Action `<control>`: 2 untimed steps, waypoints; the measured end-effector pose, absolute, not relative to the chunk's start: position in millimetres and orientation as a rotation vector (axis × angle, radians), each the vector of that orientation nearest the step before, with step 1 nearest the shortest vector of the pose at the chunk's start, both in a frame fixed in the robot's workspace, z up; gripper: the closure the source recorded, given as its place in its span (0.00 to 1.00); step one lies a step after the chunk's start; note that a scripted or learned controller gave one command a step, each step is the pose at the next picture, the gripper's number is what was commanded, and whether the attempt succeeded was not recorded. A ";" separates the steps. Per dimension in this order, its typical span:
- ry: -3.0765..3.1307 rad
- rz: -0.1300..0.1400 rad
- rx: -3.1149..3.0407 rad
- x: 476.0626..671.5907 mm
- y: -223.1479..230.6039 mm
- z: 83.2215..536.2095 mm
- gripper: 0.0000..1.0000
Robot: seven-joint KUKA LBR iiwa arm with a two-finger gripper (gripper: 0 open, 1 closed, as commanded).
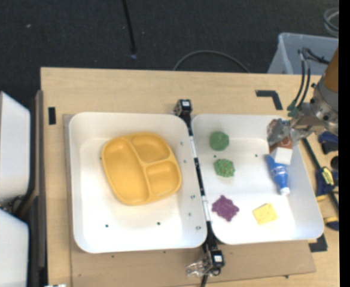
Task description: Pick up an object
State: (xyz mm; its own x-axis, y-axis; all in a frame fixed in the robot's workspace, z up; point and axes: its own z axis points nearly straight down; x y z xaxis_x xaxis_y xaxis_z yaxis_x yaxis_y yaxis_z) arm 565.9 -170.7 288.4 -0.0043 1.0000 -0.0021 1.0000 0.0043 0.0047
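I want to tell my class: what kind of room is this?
Probably a robot lab: a robot arm reaches over two white bins on a wooden bench, with small toys and cables.

arm: enters from right, wrist low | gripper (280,135): tilted leftward | orange band at edge

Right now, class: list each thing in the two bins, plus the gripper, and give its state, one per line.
yellow divided plate: right way up, flat in left bin
green ball: loose, right bin
green clump: loose, right bin
purple clump: loose, right bin
yellow block: lying flat, right bin
blue tube: lying down, right bin
gripper: above the tube's upper end
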 end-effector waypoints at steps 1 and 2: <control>2.229 -0.003 2.216 582.1 -124.7 268.5 1.00; 2.230 0.001 2.213 604.4 -75.8 270.7 1.00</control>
State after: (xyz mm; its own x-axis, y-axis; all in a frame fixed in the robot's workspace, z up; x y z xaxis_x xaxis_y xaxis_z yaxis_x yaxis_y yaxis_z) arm 604.4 -75.8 270.7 -0.0075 1.0000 0.0002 1.0000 0.0075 0.0004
